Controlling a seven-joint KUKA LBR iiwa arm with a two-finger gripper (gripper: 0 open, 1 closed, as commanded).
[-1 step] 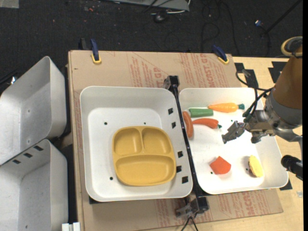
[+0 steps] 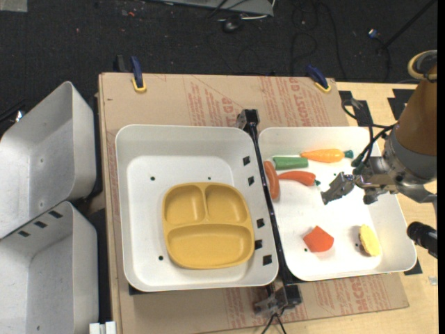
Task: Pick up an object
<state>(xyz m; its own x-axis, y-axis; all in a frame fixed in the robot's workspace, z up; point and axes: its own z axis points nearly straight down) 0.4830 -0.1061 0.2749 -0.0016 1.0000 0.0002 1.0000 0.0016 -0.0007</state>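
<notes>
Camera view: yellow divided plate (image 2: pixel 207 225) sits in left bin (image 2: pixel 132 207), well left of the claw (image 2: pixel 338 186). Claw hovers over right bin (image 2: pixel 398 256); finger state cannot be told. Upper left of it, red sausage (image 2: pixel 297 177), green piece (image 2: pixel 289 162) and orange carrot (image 2: pixel 323 155) lie lengthwise left-right. Below: orange wedge (image 2: pixel 318 239); lower right: yellow piece (image 2: pixel 368 241) near the rim.

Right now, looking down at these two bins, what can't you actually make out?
- Claw: dark and small in the camera view, so whether it is open or shut is unclear.
- Arm: cut off by the right edge.
- Yellow object in the right bin: too small to identify.
- Red item by the divider: partly hidden against the bin wall.
</notes>
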